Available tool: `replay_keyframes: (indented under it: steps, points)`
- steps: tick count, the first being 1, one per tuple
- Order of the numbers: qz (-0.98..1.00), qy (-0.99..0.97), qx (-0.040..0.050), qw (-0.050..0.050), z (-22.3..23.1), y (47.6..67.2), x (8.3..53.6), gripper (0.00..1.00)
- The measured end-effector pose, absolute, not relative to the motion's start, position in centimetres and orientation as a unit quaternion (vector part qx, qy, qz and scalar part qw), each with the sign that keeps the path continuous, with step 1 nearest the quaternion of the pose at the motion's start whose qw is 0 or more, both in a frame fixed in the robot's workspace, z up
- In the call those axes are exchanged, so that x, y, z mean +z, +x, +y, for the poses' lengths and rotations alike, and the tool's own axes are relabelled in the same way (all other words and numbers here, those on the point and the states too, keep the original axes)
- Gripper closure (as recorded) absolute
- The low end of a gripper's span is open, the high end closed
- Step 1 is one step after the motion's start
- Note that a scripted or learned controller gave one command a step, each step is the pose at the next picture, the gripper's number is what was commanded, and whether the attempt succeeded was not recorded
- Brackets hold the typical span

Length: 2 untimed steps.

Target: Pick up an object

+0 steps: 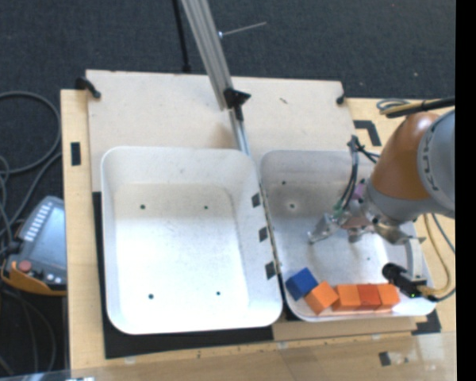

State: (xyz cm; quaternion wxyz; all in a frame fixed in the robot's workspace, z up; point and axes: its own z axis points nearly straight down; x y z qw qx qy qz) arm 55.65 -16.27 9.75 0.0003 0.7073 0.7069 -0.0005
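Note:
In the right bin a blue block lies near the front left corner. Beside it an orange block and a row of orange and red blocks line the front wall. My gripper hangs over the middle of the right bin, behind the blocks and apart from them. Its fingers are spread open with nothing between them. The arm's orange band rises to the right.
The left bin sits beside the right one, with a metal camera pole rising behind the divide. A pendant and cables lie off the bench at the left.

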Motion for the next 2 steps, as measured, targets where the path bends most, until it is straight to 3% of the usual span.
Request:
replay_keyframes:
  steps: [1,2]
  points:
    - [0.708,0.706,0.0012,0.004,-18.8,62.3,9.8,0.0]
    - [0.708,0.706,0.0022,0.004,-18.4,62.7,16.7,0.0]
